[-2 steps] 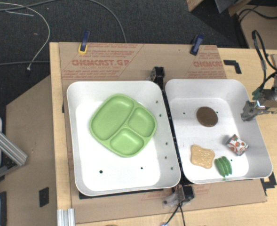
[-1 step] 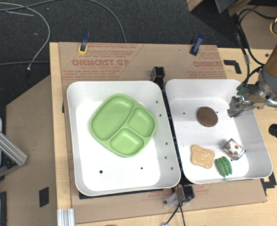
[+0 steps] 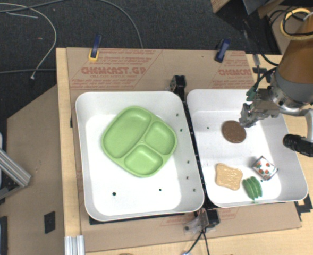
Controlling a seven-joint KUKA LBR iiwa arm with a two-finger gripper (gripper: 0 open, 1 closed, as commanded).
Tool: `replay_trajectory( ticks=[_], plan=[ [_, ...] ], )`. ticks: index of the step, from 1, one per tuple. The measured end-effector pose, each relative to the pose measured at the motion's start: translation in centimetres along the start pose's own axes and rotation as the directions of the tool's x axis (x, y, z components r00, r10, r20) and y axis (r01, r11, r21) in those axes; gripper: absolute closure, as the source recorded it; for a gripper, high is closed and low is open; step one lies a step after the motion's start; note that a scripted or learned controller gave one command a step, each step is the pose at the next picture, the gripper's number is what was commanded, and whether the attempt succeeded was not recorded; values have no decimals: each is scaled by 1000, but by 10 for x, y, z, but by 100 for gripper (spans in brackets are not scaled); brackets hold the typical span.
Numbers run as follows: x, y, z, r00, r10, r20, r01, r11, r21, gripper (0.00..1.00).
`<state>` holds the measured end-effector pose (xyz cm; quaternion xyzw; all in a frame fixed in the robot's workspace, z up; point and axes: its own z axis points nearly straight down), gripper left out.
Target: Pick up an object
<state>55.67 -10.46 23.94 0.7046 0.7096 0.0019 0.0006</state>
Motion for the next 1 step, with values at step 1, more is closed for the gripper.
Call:
replay_trajectory(
  ticks=[1],
  plan=[
    [43,10,1,1000,1,0,-1,1000,2,100]
  ],
)
